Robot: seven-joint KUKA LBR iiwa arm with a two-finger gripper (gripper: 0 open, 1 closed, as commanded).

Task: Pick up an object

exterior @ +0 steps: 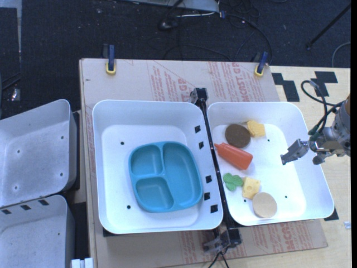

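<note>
Nearest the lens, the tan disc [265,204] sits in the right bin [312,202] with the orange carrot [234,156] and brown disc [237,135] — all tightly clustered. Gripper [305,151] hovers at the bin's right rim; whether its jaws are parted I cannot tell. Risk — clipping the rim or nudging neighbours.

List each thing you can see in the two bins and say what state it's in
Blue tray: flat in the left bin, its compartments bare.
Carrot: lying on its side in the right bin.
Brown disc: flat, touching the yellow piece.
Green piece: lying loose.
Tan disc: flat.
Gripper: over the right bin's right side, holding nothing.
</note>
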